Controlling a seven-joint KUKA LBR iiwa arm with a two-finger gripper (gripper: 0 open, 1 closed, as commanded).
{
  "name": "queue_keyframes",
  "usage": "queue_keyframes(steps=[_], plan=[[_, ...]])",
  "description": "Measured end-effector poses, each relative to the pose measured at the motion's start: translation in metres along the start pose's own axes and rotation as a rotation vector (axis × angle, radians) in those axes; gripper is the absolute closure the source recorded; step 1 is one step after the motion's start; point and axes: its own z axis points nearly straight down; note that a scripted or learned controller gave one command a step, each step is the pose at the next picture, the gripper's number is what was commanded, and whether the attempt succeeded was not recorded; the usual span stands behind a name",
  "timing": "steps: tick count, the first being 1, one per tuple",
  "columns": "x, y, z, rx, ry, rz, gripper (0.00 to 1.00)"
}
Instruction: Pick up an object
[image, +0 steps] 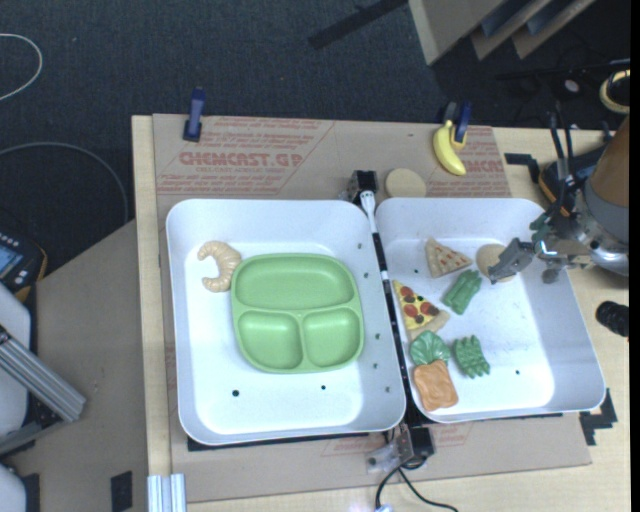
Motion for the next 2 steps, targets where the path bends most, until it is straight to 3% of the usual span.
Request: queue_keyframes(steps=[1,2], plan=[[0.105,-0.042,0.014,0.007,0.007,-0.010,0.00],[0.174,-0.025,-0.064,-0.009,0.003,-0.010,0.00]])
